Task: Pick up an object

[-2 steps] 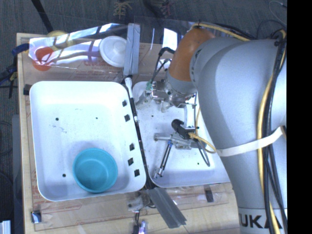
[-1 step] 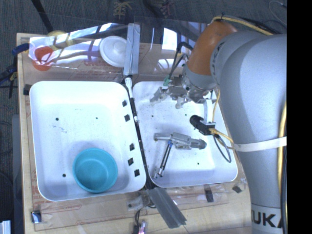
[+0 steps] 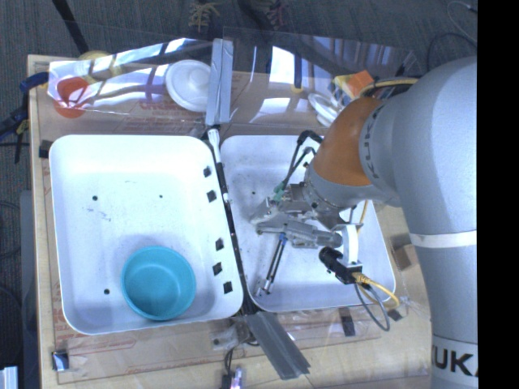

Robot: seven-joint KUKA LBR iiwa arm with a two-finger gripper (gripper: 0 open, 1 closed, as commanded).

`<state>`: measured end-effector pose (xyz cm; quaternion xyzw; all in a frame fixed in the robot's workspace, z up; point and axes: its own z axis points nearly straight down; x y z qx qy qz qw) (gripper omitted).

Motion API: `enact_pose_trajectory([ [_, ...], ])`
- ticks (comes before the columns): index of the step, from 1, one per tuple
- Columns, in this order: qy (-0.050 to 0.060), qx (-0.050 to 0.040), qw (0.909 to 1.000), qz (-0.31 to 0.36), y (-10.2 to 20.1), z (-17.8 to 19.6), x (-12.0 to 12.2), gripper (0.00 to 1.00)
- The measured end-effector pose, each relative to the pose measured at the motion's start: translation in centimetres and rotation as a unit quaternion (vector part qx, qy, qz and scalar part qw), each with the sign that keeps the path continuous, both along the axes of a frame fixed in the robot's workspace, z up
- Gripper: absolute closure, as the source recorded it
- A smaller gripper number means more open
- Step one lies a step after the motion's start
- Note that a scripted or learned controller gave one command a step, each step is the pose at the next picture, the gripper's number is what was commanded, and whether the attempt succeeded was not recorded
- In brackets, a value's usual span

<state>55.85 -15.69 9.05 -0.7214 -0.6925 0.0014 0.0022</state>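
end effector low in right bin, over thin dark pen-like rod on bin floor | grip state: cannot tell | teal bowl in left bin, front area

One fixed camera looks down at a slant on the bench, taking in both white bins side by side.

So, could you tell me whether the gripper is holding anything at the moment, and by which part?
It cannot be told. The gripper is down in the right bin by a thin dark rod, but no grasp is visible.
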Motion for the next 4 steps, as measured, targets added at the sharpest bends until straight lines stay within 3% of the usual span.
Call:
enact_pose_trajectory([
  [1, -0.002, -0.0005, 1.0000, 0.005, -4.2, 3.1, -0.7, 0.00],
  [2, -0.011, -0.0021, 0.9980, 0.063, -4.0, 1.0, -1.1, 0.00],
  [3, -0.002, 0.0006, 0.9918, 0.128, 1.0, 0.1, -1.3, 0.00],
  [4, -0.002, 0.0005, 0.9917, 0.129, 1.0, 1.2, -1.2, 1.00],
])
